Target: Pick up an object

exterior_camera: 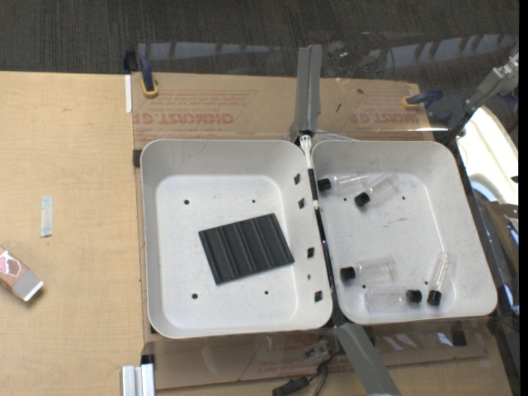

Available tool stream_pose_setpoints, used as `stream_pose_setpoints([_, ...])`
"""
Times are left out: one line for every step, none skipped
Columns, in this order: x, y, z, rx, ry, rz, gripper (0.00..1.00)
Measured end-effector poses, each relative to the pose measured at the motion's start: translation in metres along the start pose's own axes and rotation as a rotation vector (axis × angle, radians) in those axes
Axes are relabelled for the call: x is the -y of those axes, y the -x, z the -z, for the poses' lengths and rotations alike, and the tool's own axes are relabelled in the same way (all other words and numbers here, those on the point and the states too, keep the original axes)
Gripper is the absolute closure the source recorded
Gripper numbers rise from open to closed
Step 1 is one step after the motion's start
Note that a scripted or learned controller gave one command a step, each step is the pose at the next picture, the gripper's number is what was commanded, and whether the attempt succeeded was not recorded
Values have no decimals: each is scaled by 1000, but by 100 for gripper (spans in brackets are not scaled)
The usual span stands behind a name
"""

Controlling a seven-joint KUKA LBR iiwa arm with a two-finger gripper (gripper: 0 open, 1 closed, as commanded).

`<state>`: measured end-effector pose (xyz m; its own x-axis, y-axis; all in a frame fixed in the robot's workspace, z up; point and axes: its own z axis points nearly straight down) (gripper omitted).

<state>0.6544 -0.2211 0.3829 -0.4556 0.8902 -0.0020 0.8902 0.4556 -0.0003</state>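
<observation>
Two white bins sit side by side on the tabletop (66,139), and here's the picture. The left bin (153,221) holds one black ribbed mat (246,247), lying flat and turned at a slant near the middle of the floor. The right bin (462,188) carries five clear vials with black caps. One vial (324,185) sits tight against the dividing wall at the top, and a second (375,192) lies just beside it. A third (367,271) lies lower down. A fourth (392,298) and a fifth (440,279) are close together at the near right corner, caps almost touching.

Out on the bare wood, well left of the bins, lie a pink-and-white tube (16,275) and a small grey strip (46,216).

The jaws: released or clenched, I cannot tell, nor how any of the pieces lie relative to them.
</observation>
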Motion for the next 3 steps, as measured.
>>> stream_pose_setpoints([-1, 0, 8, 3, 0, 3, 100])
stream_pose_setpoints([-4, 3, 58, 0, 0, -305, 100])
stream_pose_setpoints([34, -16, 58, -2, -3, -472, 100])
